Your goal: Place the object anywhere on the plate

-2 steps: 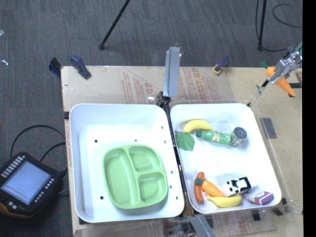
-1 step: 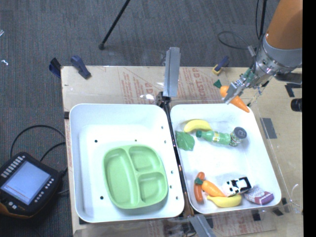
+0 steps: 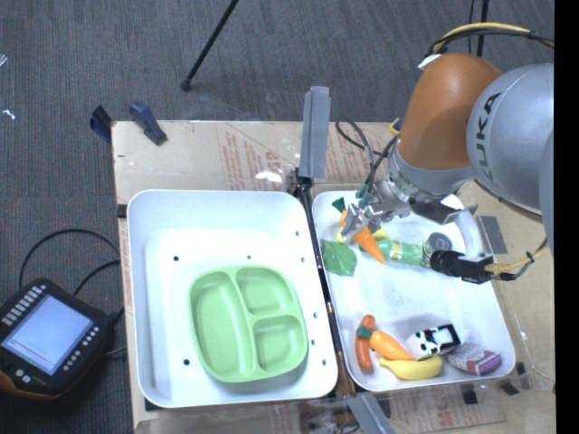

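A light green divided plate point(image 3: 249, 322) lies in the left bin point(image 3: 154, 242), toward its front. My gripper point(image 3: 364, 221) is down at the back left of the right bin point(image 3: 493, 310). It sits right over a small orange carrot point(image 3: 370, 242) that pokes out from under it toward the front. The gripper hides the carrot's upper part. Touching the carrot's tip is a green bottle point(image 3: 404, 251) lying on its side. A flat dark green leafy piece point(image 3: 339, 258) lies just to the left of the carrot.
At the front of the right bin lie a second carrot point(image 3: 387, 343), an orange-red sausage shape point(image 3: 364, 351), a banana point(image 3: 412, 368), a black-and-white cow toy point(image 3: 434, 341) and a pink block point(image 3: 476, 360). A handheld pendant point(image 3: 50, 333) rests on the floor to the left.
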Robot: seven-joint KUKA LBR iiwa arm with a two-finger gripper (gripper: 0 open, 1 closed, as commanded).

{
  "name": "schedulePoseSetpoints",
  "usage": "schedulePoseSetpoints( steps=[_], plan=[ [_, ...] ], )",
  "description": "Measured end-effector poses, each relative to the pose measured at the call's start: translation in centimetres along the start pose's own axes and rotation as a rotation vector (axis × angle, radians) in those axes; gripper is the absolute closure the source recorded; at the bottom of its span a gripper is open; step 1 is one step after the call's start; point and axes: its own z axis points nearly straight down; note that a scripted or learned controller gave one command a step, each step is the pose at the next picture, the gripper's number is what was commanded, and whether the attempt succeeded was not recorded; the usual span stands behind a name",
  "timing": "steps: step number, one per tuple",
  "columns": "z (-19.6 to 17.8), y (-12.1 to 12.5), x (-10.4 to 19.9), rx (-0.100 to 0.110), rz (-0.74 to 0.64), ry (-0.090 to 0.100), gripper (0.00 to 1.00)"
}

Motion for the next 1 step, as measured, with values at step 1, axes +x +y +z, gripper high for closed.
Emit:
schedulePoseSetpoints(
  steps=[1],
  plan=[
    [0.47,-3.27,9.88,0.003,-0.306,0.001,1.0]
  ],
)
